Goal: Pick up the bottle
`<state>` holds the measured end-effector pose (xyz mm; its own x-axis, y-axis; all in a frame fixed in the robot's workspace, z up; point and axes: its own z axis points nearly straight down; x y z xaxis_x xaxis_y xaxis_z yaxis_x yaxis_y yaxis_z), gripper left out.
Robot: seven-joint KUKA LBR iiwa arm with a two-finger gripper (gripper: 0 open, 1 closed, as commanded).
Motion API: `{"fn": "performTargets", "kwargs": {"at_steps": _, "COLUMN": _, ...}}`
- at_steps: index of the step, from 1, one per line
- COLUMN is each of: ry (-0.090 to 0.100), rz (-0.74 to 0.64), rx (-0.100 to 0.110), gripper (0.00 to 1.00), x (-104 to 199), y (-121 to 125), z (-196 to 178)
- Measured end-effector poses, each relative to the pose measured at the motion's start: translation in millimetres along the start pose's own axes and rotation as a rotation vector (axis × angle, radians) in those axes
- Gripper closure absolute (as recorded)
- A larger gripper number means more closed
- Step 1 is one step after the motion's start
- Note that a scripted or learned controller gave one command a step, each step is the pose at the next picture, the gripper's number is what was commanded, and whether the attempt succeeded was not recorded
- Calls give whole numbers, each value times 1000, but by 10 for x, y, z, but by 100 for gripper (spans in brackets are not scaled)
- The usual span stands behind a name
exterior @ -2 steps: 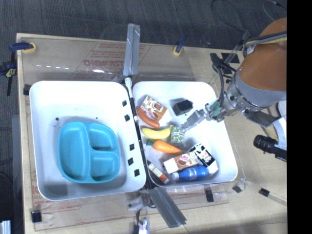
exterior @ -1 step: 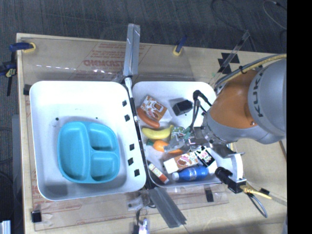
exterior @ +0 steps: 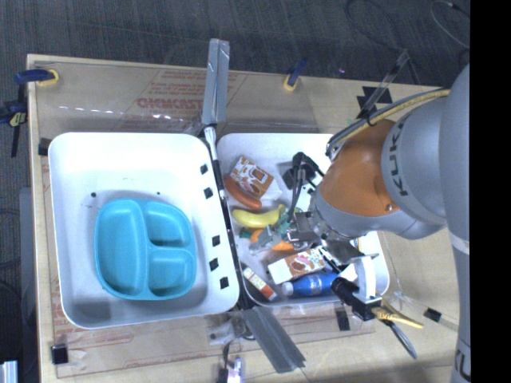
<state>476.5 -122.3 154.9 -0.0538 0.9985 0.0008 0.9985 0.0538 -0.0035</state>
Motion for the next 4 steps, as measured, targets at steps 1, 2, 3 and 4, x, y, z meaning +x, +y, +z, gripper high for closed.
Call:
{"fn": "performTargets", "kwargs": {"at_steps": 1, "ry": -1, "rz": 23, "rx": -4, "gripper": 0, "x": -761, "y": -40, "z": -1857}}
{"fn": "performTargets", "kwargs": {"at_steps": 2, "ry": 0, "rz": 212, "rx": 1, "gripper": 0, "x": -871, "y": -48, "z": -1196}}
{"fn": "performTargets", "kwargs": {"at_steps": 3, "ry": 0, "rz": -75, "rx": -2, "gripper": 0, "x": -473, "y": -20, "z": 274}}
{"fn": "performTargets", "kwargs": {"at_steps": 4, "ry": -2, "rz": -106, "rx": -4, "gripper": 0, "x": -708, "y": -35, "z": -1566}}
